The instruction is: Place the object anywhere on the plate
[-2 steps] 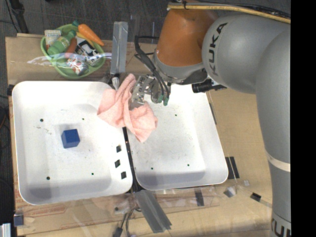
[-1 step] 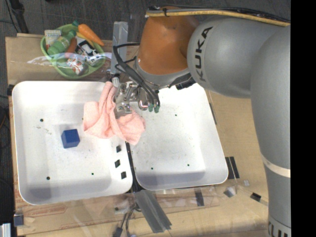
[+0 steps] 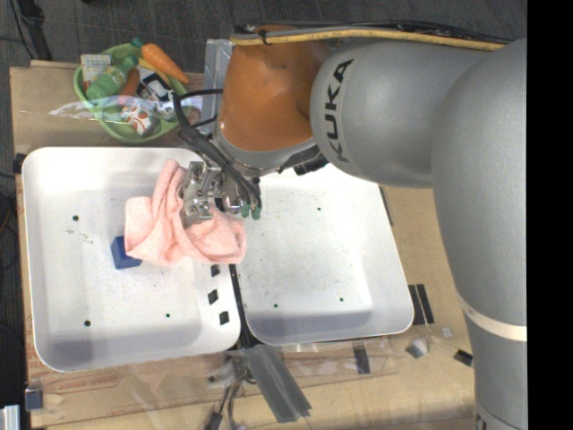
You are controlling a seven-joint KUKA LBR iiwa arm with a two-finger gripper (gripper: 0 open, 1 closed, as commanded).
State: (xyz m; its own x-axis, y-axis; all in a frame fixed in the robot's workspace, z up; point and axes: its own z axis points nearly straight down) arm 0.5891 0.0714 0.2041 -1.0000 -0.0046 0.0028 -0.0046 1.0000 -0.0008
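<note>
Two white bins (image 3: 54,330); one pink cloth (image 3: 166,227); one blue block (image 3: 124,254); one green bowl (image 3: 121,128), perhaps several items inside.

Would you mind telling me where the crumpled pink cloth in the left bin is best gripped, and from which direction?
Probably at a raised fold of the crumpled pink cloth, coming straight down from above: it lies bunched on the left white bin's floor, so its ridges give fingers something to pinch.

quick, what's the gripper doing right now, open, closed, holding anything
Gripper: over the pink cloth in the left bin; open or shut cannot be told.
</note>
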